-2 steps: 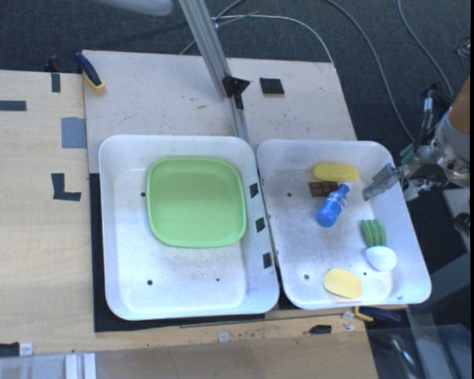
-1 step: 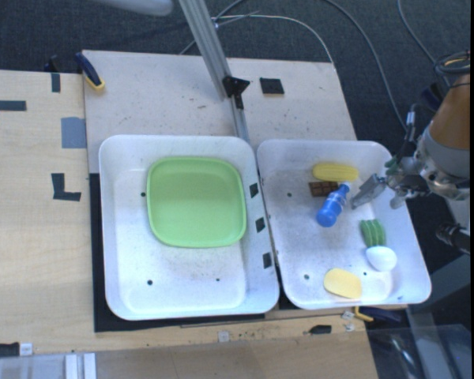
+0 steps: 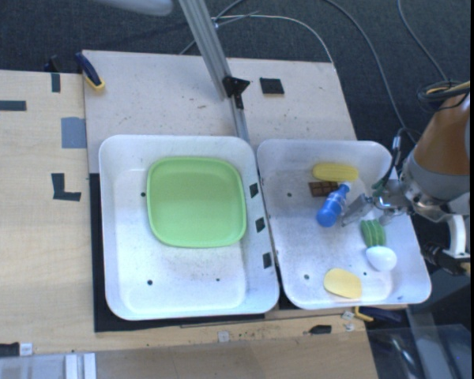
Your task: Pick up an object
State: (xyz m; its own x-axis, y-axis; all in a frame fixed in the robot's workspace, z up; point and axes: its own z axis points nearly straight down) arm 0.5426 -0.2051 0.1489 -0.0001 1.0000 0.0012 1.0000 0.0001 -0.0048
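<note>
The end effector (image 3: pixel 354 210) sits in the right bin (image 3: pixel 288 180) beside a blue bottle (image 3: pixel 332 206).

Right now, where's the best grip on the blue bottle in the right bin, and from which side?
Probably across the body of the blue bottle, near its middle. It lies on its side, slanted, the paler end toward the brown block. Come straight down with the fingers across its narrow width. The gripper sits right beside it, so a short shift toward the green plate should do.
</note>
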